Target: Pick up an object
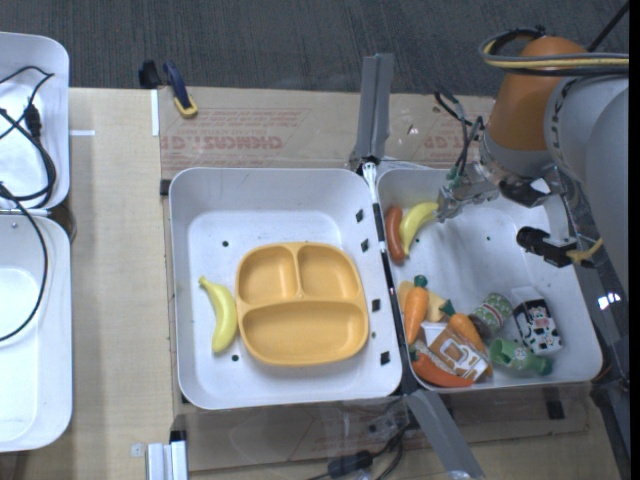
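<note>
My gripper (452, 202) hangs low over the far left part of the right bin (500, 243). Its tip is just right of a yellow banana (415, 222) that leans against the bin's left wall, beside a red sausage (394, 233). I cannot tell whether the tip touches the banana. Toward the bin's near side lie two carrots (414, 309), an orange snack packet (455, 352), a green can (491, 311), a green toy (520, 354) and a black and white carton (537, 326).
The left bin (200, 298) holds a yellow divided plate (300, 303) and a second banana (221, 313). A grey post (373, 108) rises between the bins at the back. White trays with cables (25, 168) stand at the far left.
</note>
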`<state>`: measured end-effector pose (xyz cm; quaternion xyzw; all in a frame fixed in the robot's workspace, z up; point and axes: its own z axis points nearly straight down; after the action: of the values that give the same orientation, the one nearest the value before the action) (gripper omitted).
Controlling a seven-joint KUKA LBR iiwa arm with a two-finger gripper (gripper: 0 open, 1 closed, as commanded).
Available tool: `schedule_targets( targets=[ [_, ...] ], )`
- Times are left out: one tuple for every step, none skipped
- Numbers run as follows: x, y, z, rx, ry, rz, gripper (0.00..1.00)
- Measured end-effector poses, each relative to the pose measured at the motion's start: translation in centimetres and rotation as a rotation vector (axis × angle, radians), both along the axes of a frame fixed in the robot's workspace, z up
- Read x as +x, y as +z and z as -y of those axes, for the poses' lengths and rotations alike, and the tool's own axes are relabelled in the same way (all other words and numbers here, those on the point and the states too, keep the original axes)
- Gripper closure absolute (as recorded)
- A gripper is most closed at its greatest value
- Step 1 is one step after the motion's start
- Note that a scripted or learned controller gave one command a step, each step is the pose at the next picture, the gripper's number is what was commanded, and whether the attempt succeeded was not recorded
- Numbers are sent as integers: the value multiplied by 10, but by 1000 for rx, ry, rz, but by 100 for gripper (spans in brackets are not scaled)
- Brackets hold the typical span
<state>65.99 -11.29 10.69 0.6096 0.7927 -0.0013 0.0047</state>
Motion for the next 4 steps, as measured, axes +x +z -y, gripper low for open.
schedule_targets(
  targets=[
    [0,0,0,0,0,0,0],
    [1,-8,0,-2,50,1,0],
    [-11,85,-41,5,249,-5,0],
    [-2,-15,3,4,237,-9,0]
  ],
)
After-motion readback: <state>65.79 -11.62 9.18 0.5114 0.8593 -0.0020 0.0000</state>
